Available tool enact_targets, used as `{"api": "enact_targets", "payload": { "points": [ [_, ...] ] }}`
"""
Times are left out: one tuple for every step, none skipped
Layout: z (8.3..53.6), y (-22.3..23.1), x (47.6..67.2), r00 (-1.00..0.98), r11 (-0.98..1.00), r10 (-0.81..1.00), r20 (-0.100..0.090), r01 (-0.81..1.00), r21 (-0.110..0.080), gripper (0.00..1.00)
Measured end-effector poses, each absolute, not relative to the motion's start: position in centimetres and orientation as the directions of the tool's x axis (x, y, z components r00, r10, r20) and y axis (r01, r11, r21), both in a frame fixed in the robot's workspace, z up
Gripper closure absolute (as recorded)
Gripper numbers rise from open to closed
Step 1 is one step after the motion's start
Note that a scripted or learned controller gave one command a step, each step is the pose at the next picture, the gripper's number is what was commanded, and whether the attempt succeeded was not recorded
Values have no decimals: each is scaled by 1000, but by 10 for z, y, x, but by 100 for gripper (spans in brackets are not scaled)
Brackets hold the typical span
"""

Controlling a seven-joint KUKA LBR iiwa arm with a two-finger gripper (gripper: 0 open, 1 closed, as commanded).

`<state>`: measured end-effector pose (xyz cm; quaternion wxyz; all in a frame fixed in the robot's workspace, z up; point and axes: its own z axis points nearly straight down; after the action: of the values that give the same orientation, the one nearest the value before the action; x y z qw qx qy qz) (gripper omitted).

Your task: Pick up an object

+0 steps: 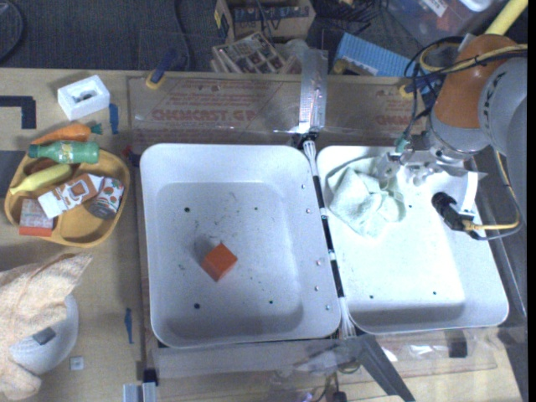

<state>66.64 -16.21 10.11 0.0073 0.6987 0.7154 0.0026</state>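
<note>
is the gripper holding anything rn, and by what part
Cannot be told. The gripper sits at the upper right edge of the crumpled white cloth in the right bin, but no cloth shows gripped by it.

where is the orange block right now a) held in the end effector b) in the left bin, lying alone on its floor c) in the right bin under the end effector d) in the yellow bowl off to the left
b: the orange block lies by itself on the floor of the left bin, far from the end effector, which is over the pale cloth in the right bin.
</note>
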Motion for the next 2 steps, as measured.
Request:
{"api": "enact_targets", "payload": {
  "points": [
    [91, -158, 668, -400, 400, 916, -6, 916, -1, 0],
    [91, -130, 666, -497, 497, 868, -11, 868, -8, 0]
  ]
}}
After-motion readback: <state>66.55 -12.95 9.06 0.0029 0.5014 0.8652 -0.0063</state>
